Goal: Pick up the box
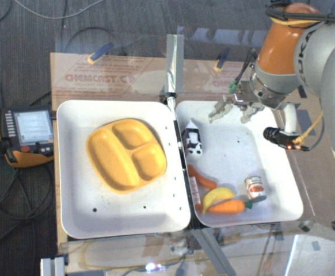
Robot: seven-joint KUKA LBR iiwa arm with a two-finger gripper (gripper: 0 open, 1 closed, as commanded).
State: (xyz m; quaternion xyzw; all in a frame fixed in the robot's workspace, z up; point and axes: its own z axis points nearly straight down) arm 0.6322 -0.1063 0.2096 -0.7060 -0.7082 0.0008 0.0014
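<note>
Faint "CHEMCAST" print on backboard (101,77)

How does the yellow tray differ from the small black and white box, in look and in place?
The yellow tray is large, flat and split into three compartments; the black and white box is small and has no compartments. The tray lies in the middle of the left bin; the box sits in the right bin, close to its left wall. The pincer hangs nearer the box than the tray. Both rest on a bin floor, untouched.

The yellow tray (127,154) looks like glossy moulded plastic, lying in the left bin (75,211) (smooth white plastic, faintly speckled); beside it, the right bin (282,203) looks alike.
</note>
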